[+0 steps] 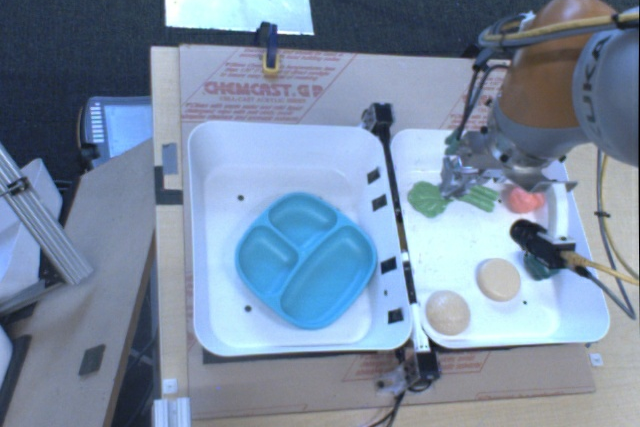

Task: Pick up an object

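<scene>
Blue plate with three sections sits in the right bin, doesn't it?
Not quite. The blue plate sits in the left bin, not the right one. The camera view shows this. It does have three sections.

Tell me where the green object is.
In the camera view, the green object lies in the right bin near its left wall, beside the gripper, with a pink object to its right.

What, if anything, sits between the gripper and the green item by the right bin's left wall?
Nothing visible. The gripper hangs close over the green item, with no object between them. The pink piece, the near beige round and the far beige round lie elsewhere in the bin, apart from it.
</scene>
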`<action>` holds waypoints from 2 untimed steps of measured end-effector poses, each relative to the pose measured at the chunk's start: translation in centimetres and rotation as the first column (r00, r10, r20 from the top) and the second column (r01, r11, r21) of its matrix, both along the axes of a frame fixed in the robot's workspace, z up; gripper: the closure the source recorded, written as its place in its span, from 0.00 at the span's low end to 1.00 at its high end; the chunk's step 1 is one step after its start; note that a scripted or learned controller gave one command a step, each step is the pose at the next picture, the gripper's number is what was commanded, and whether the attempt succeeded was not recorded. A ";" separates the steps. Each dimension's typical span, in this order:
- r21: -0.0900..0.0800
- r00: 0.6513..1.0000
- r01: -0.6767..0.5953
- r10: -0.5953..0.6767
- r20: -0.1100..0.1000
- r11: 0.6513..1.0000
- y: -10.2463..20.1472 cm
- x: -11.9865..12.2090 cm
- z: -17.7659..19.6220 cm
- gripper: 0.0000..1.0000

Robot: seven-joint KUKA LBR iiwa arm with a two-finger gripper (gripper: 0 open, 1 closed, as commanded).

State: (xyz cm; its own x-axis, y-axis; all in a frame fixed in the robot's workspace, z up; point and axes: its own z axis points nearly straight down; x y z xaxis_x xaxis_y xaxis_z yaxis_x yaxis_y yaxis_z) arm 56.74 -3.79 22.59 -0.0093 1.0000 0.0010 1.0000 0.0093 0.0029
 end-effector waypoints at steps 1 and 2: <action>-0.001 1.000 0.001 -0.001 0.000 1.000 5.0 0.6 -0.4 1.00; 0.001 1.000 -0.001 0.001 -0.001 1.000 10.0 -0.6 0.6 1.00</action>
